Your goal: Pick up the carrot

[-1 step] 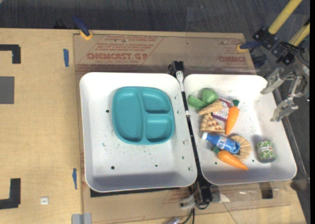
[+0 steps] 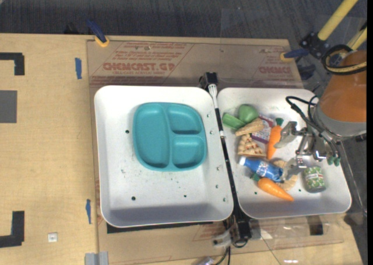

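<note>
Jaws' state impossible to tell, gripper (image 2: 297, 150) hung over crowded right bin (image 2: 341, 200), carrot (image 2: 274, 188) near front edge, left bin (image 2: 113, 194) roomy around teal tray (image 2: 169, 135), cardboard (image 2: 140, 63) read "CHEMCAST".

Glossy white plastic bins (image 2: 111, 200) sit on matt brown cardboard (image 2: 145, 60); left of the bare-metal gripper (image 2: 294, 147), a smooth teal plastic tray (image 2: 169, 135) looks satin, and a carrot (image 2: 275, 188) just below shines waxy orange.

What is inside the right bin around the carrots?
The right bin holds two carrots, a blue bottle, green pieces, tan snacks and a small jar. The gripper covers whatever lies under it.
</note>
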Available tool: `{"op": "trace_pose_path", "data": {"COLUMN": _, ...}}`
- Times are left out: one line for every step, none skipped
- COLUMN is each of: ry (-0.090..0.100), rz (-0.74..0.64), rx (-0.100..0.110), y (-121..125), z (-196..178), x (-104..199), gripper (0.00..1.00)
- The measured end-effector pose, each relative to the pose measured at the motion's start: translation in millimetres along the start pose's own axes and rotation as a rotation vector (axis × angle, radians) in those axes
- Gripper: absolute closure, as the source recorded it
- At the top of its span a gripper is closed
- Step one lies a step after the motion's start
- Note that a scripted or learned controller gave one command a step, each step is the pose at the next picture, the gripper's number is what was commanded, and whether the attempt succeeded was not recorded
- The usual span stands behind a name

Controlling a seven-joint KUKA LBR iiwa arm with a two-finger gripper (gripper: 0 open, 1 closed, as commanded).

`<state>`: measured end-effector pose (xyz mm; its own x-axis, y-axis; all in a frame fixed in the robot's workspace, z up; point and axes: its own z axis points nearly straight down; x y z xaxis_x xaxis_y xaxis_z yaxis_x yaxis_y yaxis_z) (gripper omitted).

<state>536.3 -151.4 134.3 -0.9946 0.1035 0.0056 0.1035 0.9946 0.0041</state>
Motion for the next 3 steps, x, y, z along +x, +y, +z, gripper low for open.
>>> {"op": "trace_pose_path", "data": {"ry": -0.015, "rz": 0.018, "rx": 0.005, "y": 31.2, "z": 30.3, "x": 5.6, "gripper": 0.0}}
{"op": "trace_pose_path", "data": {"ry": -0.019, "rz": 0.203, "rx": 0.002, "y": 23.0, "z": 44.6, "x": -72.7, "gripper": 0.0}}
{"op": "trace_pose_path", "data": {"ry": -0.016, "rz": 0.059, "rx": 0.004, "y": 19.4, "z": 43.9, "x": 40.8, "gripper": 0.0}}
